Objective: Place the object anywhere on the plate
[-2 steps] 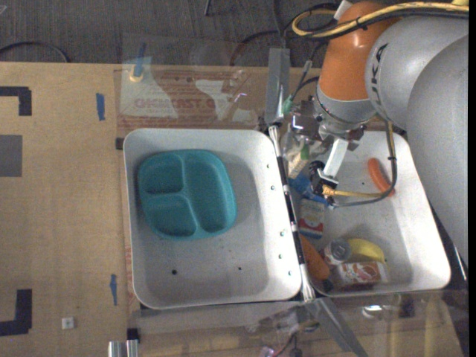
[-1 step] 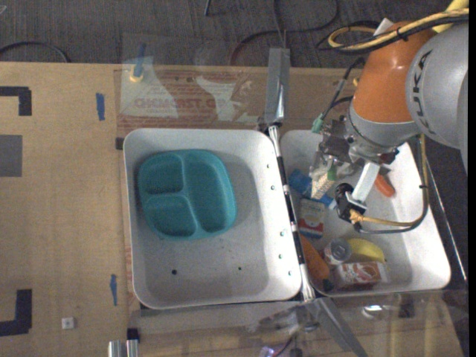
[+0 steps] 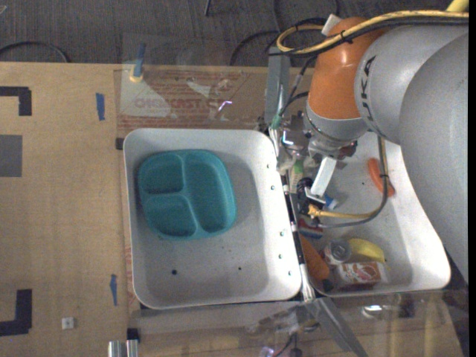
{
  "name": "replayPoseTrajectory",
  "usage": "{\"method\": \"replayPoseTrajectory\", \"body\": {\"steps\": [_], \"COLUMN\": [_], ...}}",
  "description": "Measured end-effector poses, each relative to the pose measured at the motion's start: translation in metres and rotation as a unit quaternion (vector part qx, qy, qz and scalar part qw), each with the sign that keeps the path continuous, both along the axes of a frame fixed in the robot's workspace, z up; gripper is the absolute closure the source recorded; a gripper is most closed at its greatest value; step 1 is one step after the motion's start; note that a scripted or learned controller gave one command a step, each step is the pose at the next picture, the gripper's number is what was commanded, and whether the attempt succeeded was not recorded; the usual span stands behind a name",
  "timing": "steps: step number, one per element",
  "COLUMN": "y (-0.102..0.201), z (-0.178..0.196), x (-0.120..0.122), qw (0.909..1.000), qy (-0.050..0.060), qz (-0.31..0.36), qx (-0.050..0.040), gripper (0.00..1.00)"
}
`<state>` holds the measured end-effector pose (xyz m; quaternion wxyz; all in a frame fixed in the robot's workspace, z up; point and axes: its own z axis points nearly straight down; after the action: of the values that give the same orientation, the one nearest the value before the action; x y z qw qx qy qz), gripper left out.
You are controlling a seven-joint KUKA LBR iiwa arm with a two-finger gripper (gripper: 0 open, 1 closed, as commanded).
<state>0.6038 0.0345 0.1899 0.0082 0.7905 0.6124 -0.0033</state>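
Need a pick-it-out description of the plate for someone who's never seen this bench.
Two shallow white bins sit side by side; take the left bin, away from the arm. The plate lies flat in its upper left part. It is teal with rounded corners and split into three compartments, unlike the small orange, yellow and red items in the right bin.

Left bin (image 3: 253, 274) lies wide open around the teal plate (image 3: 186, 192). Right bin (image 3: 424, 251) is crowded: banana (image 3: 368, 250), can (image 3: 357, 272), carrot (image 3: 381, 177), with the arm (image 3: 387, 73) looming overhead.
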Motion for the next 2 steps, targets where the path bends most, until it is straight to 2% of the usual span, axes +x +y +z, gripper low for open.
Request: {"method": "replayPoseTrajectory", "body": {"steps": [1,2], "y": [0.073,0.128], "z": [0.045,0.016], "x": [-0.009,0.008], "qw": [0.9917,0.9783], "qy": [0.003,0.003], "qz": [0.128,0.207], "qx": [0.0081,0.0077], "gripper": [1.0,1.0]}}
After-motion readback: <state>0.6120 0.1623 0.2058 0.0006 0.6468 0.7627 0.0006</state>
